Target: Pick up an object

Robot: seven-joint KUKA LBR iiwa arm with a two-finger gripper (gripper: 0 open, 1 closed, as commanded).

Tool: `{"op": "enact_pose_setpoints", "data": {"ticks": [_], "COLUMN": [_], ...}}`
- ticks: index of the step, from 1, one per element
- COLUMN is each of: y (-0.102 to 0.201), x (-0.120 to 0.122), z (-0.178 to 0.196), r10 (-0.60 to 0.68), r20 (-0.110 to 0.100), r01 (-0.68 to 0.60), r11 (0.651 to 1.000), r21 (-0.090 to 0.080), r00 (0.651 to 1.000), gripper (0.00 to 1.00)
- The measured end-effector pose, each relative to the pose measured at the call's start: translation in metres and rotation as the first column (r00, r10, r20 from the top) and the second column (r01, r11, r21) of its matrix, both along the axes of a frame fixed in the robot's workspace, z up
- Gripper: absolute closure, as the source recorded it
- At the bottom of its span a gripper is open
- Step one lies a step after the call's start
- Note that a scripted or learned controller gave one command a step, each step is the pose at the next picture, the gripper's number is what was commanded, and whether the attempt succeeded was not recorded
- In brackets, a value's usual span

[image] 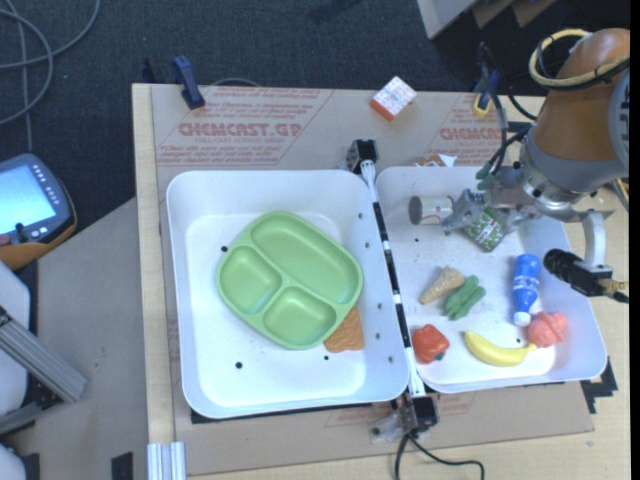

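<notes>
1. Brown board (pixel 250 128) printed with red lettering carries 2 white bins: the left bin (pixel 190 268) and the right bin (pixel 580 353).
2. Landmark: the blue bottle (pixel 524 288) in the right bin.
3. Just beside its lower end lie a pink object (pixel 547 328) and a yellow banana (pixel 497 350).
4. Left of it sit green beans (pixel 463 297) and a red pepper (pixel 430 343).
5. Above-left of it, the gripper (pixel 478 220) hangs over a green-labelled can (pixel 487 231); whether its jaws are wide or closed, I cannot tell.
6. Far left, a green divided plate (pixel 290 280) fills the left bin.

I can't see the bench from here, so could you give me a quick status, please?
Gripper low in right bin, over green-patterned item; no grasp confirmed. Banana, blue bottle, red item lie apart, untouched. Nothing blocking.
</notes>
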State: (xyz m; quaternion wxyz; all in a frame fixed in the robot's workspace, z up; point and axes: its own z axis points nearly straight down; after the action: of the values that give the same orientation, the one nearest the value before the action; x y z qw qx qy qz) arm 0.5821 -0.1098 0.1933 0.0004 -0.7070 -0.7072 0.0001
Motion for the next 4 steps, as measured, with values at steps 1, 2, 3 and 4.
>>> {"op": "enact_pose_setpoints", "data": {"ticks": [1,2,3,4], "y": [-0.071,-0.101,-0.044,-0.015], "x": [0.007,0.071,0.063,0.059], "z": [-0.099,-0.109,-0.108,-0.108], "r10": [-0.005,0.001,0.004,0.000], "r20": [-0.007,-0.012,-0.004,-0.001], "r01": [0.005,-0.001,-0.004,0.000], "r11": [1.000,1.000,1.000,1.000], "r21": [-0.001,0.007,0.001,-0.010], "r00": [1.000,1.000,1.000,1.000], "gripper": [0.00,0.00,0.00,0.00]}}
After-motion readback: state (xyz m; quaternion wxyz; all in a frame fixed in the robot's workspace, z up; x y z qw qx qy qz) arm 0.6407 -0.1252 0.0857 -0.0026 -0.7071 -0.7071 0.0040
